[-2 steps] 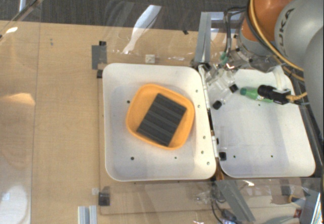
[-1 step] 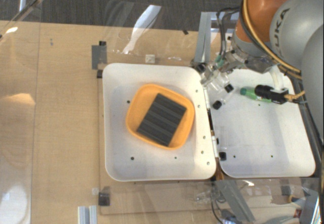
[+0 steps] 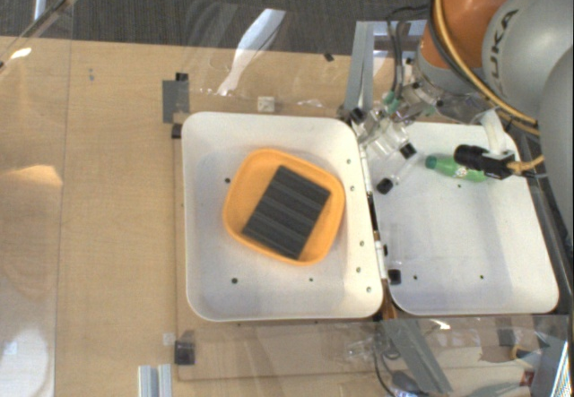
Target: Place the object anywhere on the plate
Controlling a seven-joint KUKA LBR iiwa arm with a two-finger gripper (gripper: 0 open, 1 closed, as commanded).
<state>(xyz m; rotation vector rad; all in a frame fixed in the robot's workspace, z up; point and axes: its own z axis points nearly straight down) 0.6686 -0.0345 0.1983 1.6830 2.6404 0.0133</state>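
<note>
Sitting side by side on bench (image 3: 90,207): two white bins.
Left bin (image 3: 206,283): holds orange plate (image 3: 233,207).
Block (image 3: 287,211), dark and ribbed, lies flat on plate, about in its middle, turned a little askew to bin walls.
Right bin (image 3: 475,283): small green piece (image 3: 444,165) at far part; cannot tell if it rests on floor.
Gripper (image 3: 395,168): over far left corner of right bin, just beside wall between bins; spread open, nothing pinched.
</note>
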